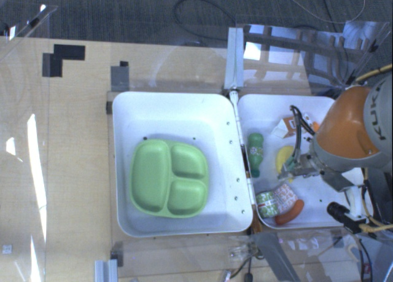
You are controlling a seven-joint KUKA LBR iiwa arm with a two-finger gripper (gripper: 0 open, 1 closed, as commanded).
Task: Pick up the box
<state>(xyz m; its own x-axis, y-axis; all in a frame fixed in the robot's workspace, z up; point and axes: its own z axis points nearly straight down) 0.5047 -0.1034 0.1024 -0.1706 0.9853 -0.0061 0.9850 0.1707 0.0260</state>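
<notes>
Two shallow white bins sit side by side on a pale wooden bench [67, 152], and the left bin [123, 170] serves here as the landmark. Inside that left bin lies a green divided plate [169, 177] with three compartments, resting flat near its middle. Directly right of the left bin, sharing its edge, is the right bin [245, 105], which holds several small things. Over the right bin's far side, well right of the left bin, looms the grey arm with its orange band [347, 128]; its gripper [295, 167] points down into the right bin, and whether it is clenched or released cannot be told from above. Just right of the left bin's wall lies a green bottle [254, 152]. Farther right is a yellow, banana-like piece [284, 156], just beside the gripper. Below these, near the right bin's front, lies the box [277, 199], small and colourfully printed, with a red sausage-shaped thing [290, 211] touching its right side.
</notes>
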